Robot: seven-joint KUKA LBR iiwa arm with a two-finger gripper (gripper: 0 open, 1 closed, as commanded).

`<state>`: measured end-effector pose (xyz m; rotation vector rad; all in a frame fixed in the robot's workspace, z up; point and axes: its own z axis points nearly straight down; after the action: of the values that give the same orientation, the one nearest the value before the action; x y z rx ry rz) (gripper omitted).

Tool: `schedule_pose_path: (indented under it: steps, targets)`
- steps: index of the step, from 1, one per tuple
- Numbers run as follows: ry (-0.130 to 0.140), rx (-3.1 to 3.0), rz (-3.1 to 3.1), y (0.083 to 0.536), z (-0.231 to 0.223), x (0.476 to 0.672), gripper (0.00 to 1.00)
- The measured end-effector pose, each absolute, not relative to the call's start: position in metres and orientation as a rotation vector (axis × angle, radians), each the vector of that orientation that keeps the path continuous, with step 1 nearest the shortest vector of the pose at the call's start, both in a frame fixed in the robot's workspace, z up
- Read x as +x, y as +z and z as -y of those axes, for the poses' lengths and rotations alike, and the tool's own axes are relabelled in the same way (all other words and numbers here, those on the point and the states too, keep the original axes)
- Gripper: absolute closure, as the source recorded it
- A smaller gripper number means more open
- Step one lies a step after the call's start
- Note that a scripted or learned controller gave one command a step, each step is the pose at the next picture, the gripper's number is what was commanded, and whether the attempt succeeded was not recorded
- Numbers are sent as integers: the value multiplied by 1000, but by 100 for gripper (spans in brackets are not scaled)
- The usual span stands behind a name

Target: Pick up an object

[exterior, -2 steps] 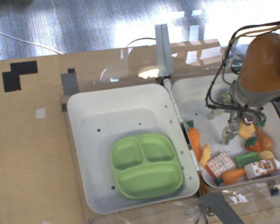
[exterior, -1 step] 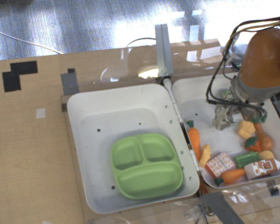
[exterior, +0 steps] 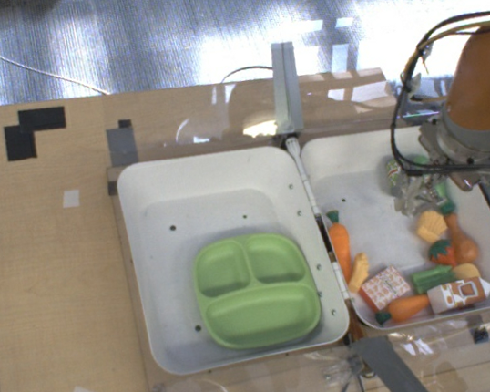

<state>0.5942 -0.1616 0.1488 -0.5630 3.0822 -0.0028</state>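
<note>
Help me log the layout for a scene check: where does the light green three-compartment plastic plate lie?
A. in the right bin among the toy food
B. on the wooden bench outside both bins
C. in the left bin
C: the light green three-compartment plastic plate rests flat on the floor of the left white bin, toward its front.

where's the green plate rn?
The green plate lies in the left bin, toward its front, away from the toy food in the right bin.

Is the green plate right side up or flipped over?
Right side up. The green plate lies flat in the left bin, its three hollow compartments facing up.
</note>
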Motion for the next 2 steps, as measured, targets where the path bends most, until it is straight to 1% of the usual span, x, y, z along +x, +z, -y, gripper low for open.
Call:
schedule_pose_path:
  steps: [1, 2]
  targets:
    - [-3, -1004, -2969, 165, 205, 598, 100]
    - [-4, -744, -3040, 95, 133, 659, 100]
